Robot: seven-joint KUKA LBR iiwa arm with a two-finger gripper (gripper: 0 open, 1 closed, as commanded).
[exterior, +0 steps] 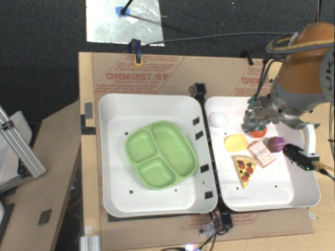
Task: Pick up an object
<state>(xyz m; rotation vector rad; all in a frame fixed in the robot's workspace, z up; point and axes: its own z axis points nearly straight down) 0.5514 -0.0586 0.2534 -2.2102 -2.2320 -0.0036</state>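
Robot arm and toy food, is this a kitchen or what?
Probably a robot test lab, not a kitchen: the robot arm hangs over white bins on a cardboard-covered bench, with a toy pizza slice and cables around.

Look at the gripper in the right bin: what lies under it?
A red-orange object peeks out beneath the gripper, near the yellow piece. The gripper covers most of it, so its shape and kind stay hidden.

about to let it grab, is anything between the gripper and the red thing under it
Nothing visible does: the gripper is right above the red object, partly covering it. The yellow piece lies beside, apart.
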